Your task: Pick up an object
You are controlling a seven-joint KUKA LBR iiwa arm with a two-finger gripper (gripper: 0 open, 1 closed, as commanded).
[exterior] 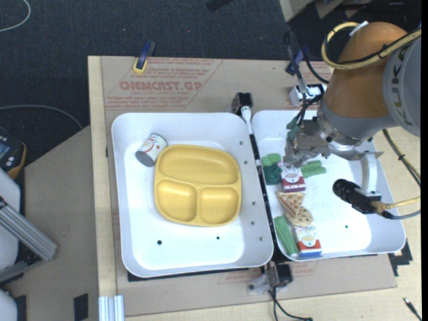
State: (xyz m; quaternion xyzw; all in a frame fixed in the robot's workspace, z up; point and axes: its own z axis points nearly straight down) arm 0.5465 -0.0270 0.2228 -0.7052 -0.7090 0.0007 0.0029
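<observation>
My gripper (295, 160) hangs low over the left part of the right bin (378, 229), just above a small red-and-white carton (291, 180). To either side of it lie a green toy (271, 168) and a second green piece (314, 170). Nearer the front are a tan waffle-like piece (296, 210), a long green piece (285, 233) and another small carton (307, 241). The wrist hides the gripper's tip from above.
The left bin (130, 206) holds a yellow divided plate (197, 184) and a small tipped can (151, 148). A black cylinder (354, 196) with cables sticks out beside the arm over the right bin. A blue-and-yellow clamp (143, 57) sits on the board behind.
</observation>
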